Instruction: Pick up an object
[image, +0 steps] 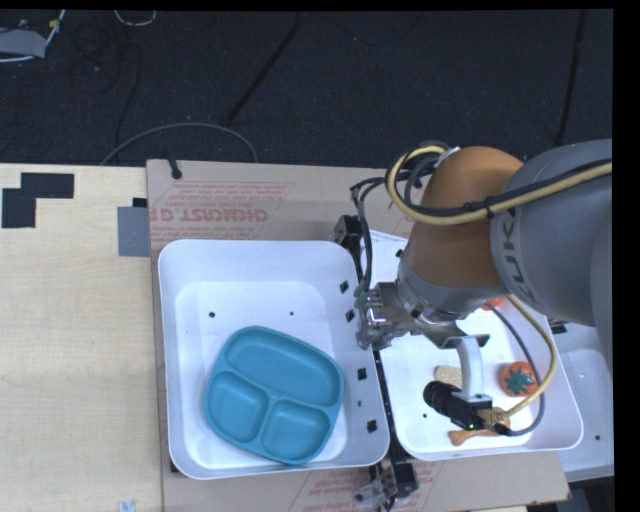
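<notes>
Left bin (250, 300): holds blue divided plate (272, 395), flat. Right bin (570, 415): end effector (382, 322) low by inner wall, open or closed impossible to tell. Orange round toy (517, 378): lies rightward and frontward of it, apart; shows no long axis.

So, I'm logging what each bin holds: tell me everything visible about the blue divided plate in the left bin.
The blue divided plate is a shallow tray with rounded corners, plastic by its look, matte turquoise, with three compartments: one large at the back, two smaller in front. It lies flat, right side up, turned at a slant, on the floor of the left white bin, towards its front edge. Only the bin touches it.
</notes>
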